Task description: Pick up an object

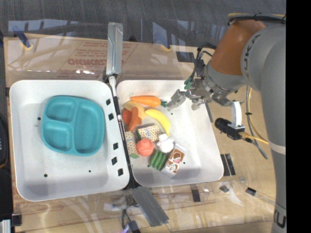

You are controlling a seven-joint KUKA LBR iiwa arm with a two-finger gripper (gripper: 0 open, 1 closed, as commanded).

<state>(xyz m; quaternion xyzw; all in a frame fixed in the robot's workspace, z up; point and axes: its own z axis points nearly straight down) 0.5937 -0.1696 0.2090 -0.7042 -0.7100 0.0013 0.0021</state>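
Gripper point(181, 97) sits at the right bin's point(206, 154) upper edge, near the carrot point(145, 100) — fingers open, nothing held.

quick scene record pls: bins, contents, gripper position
left bin: holds a teal divided plate
right bin: pile of toy food along its left side
pile items: carrot, banana, red ball, green vegetable, small printed carton
gripper: over the right bin's upper part, just right of the carrot tip
held object: none seen between the gripper's fingers
arm: enters from the right
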